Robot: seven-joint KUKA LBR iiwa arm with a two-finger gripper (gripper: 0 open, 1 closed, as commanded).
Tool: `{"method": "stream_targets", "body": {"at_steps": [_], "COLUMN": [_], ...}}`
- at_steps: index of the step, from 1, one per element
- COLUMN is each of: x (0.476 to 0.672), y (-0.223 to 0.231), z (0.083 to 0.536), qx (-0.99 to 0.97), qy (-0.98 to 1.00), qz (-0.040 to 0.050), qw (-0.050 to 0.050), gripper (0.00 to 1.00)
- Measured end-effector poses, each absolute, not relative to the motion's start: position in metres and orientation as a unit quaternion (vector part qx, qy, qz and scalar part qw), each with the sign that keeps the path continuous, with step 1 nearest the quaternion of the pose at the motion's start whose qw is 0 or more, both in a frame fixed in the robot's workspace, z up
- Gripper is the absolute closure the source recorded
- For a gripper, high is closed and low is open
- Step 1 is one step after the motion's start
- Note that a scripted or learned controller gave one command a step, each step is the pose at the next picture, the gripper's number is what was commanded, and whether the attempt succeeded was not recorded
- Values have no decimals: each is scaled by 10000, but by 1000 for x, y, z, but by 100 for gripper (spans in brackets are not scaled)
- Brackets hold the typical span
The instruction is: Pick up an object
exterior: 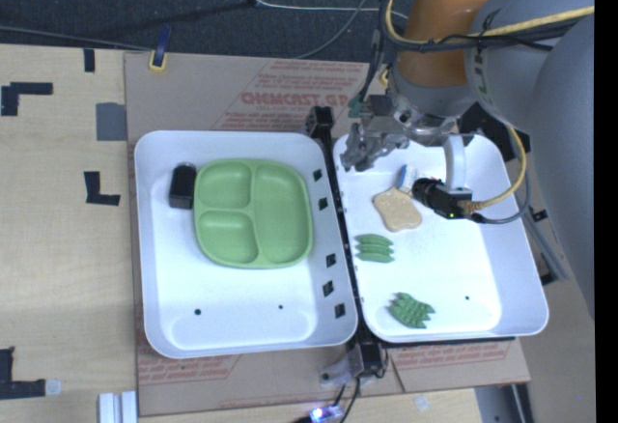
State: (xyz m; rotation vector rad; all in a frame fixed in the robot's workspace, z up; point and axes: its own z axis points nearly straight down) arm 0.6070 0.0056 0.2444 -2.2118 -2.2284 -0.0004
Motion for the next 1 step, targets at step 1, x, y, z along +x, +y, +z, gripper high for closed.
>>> {"method": "stream_targets", "body": {"at_steps": [1], "x": [619], "y": [62], "z": [242], "qx": [-7047], "qy": [-7095], "qz": [2], "qw": [4], "gripper": [100]}}
